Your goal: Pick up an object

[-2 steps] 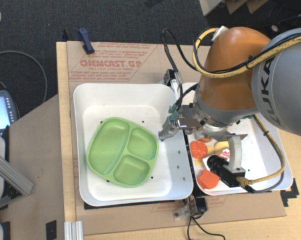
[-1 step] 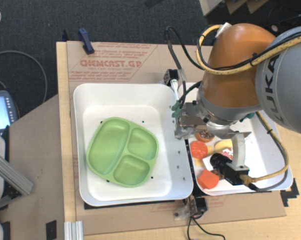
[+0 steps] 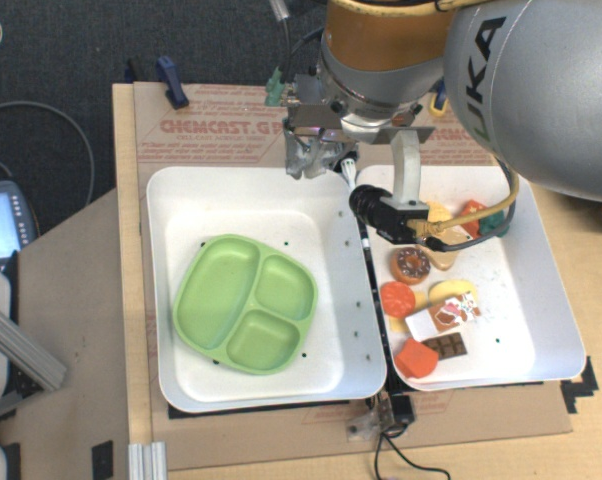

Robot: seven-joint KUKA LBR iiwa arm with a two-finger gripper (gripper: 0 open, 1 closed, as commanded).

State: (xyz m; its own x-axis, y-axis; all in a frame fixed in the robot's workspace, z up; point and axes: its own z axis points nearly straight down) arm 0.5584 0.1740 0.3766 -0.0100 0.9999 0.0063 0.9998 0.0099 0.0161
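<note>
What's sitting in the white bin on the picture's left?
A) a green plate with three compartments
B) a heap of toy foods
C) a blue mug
A: the green plate, split into three compartments, lies in the left bin; the toy foods are in the right bin.

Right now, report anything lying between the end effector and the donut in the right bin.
Nothing loose visibly does. The end effector hangs at the left bin's far right corner; the donut lies just beyond the bins' adjoining rims.

Bright, even overhead light; soft shadows; white bins point(image 3: 171, 268) slightly glaring; arm point(image 3: 521, 58) near lens blurred.
</note>
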